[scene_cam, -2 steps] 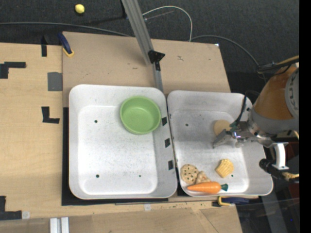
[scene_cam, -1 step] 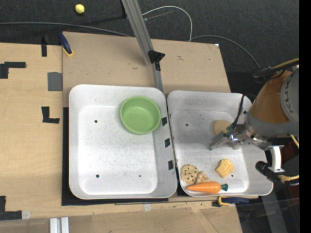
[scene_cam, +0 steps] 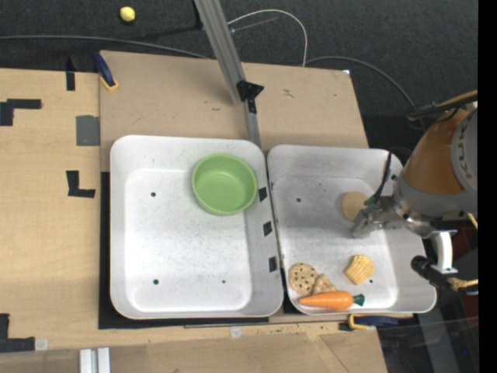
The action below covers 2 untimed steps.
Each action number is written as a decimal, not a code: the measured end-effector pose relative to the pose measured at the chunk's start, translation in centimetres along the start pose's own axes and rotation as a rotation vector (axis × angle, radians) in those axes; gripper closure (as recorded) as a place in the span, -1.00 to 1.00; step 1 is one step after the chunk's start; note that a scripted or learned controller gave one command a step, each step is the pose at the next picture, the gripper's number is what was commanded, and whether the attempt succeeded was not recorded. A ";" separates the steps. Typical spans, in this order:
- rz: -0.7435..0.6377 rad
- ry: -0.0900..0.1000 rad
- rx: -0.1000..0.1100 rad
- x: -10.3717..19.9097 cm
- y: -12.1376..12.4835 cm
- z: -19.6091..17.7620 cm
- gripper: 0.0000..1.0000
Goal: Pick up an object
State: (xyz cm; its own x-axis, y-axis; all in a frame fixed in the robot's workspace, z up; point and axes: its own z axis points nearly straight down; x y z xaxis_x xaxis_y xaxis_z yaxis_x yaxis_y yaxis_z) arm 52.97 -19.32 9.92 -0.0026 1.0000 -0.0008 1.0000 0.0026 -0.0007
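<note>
**Carrot at the near rim, gripper over the right bin**

Nearest us, we see a carrot [scene_cam: 328, 301] lying along the front edge of the right bin [scene_cam: 311, 165]. Going left to right, we find a green bowl [scene_cam: 224, 183] in the left bin [scene_cam: 147, 231], toward its back right. In the right bin, a cookie [scene_cam: 301, 275] sits just behind the carrot, a yellow corn piece [scene_cam: 358, 269] lies to its right, and a tan round piece [scene_cam: 353, 204] sits farther back. The gripper [scene_cam: 363, 224] hangs just beside that tan piece; we cannot tell its state.
</note>
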 end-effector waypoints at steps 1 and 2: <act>0.002 -0.001 -0.003 -1.0 -0.3 -5.2 1.00; 0.001 -0.001 -0.005 -0.8 -1.0 -11.2 1.00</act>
State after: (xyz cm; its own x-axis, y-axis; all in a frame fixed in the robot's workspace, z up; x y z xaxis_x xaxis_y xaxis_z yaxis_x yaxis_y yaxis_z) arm 52.03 -20.09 21.15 -0.0016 1.0000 -0.0016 1.0000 0.0016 0.0042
